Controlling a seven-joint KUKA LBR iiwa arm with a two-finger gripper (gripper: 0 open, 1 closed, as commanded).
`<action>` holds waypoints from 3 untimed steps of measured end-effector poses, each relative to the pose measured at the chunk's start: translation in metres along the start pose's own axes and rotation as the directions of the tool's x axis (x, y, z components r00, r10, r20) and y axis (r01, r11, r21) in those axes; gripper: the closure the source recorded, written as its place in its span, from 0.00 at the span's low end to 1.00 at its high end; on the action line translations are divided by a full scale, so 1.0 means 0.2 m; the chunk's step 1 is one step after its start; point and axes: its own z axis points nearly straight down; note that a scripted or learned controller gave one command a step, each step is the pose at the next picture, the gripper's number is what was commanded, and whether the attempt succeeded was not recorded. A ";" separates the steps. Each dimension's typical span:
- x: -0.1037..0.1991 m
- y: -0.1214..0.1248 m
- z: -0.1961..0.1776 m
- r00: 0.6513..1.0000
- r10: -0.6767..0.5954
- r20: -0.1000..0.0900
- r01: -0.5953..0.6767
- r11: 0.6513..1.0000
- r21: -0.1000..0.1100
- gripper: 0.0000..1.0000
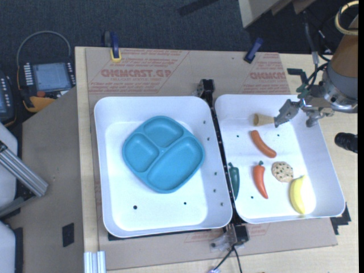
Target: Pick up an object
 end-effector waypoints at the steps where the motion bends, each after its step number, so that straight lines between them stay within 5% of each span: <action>1: 0.00 0.01 -0.04 1.000 -0.003 0.002 0.003 1.000 -0.014 0.00; 3: 0.04 0.03 0.46 1.000 -0.003 0.001 0.003 1.000 -0.009 0.00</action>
